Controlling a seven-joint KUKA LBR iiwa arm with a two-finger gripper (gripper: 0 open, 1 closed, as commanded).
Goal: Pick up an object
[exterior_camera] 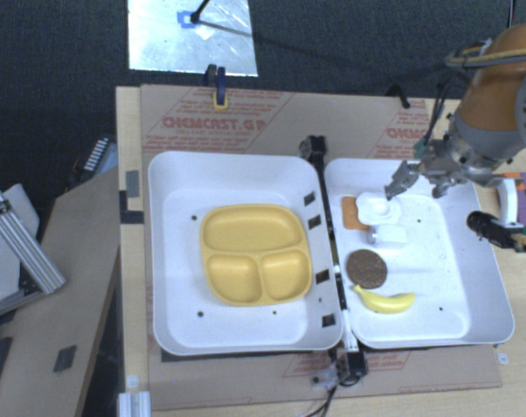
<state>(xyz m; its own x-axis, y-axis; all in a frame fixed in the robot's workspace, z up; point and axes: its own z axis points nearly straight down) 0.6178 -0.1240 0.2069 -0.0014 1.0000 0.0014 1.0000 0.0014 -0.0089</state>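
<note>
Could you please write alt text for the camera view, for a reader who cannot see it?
A grey and orange robot arm's hand hovers over the right white bin, which holds a banana, a brown round cookie, white pieces and an orange-brown slice. The left white bin holds a yellow divided tray.

Yellow tray (250, 254), yellow banana (385, 301), brown cookie (366, 268)

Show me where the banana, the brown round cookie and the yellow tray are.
banana (385, 301): camera view, middle of its curved body.
brown round cookie (366, 268): camera view, centre of its top.
yellow tray (246, 230): camera view, floor of its big upper compartment.
</note>
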